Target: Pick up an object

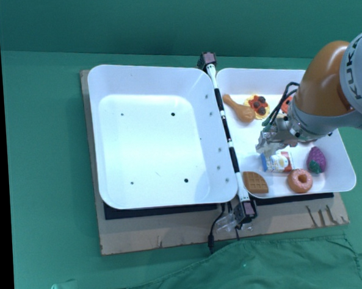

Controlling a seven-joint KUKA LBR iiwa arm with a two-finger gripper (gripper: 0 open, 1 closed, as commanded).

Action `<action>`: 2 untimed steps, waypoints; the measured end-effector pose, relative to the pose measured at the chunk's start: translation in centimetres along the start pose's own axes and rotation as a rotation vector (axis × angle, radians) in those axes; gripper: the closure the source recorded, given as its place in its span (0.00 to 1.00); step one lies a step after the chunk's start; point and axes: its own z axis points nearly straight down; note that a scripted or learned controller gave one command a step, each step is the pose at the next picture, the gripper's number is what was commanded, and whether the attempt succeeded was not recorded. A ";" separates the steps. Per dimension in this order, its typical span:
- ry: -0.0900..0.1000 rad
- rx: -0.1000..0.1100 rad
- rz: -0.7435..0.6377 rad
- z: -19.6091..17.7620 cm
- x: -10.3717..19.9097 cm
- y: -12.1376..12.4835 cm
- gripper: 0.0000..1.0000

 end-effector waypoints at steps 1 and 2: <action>0.015 0.032 -0.011 -4.6 0.1 0.9 1.00; 0.015 0.030 -0.011 -9.8 0.6 1.9 1.00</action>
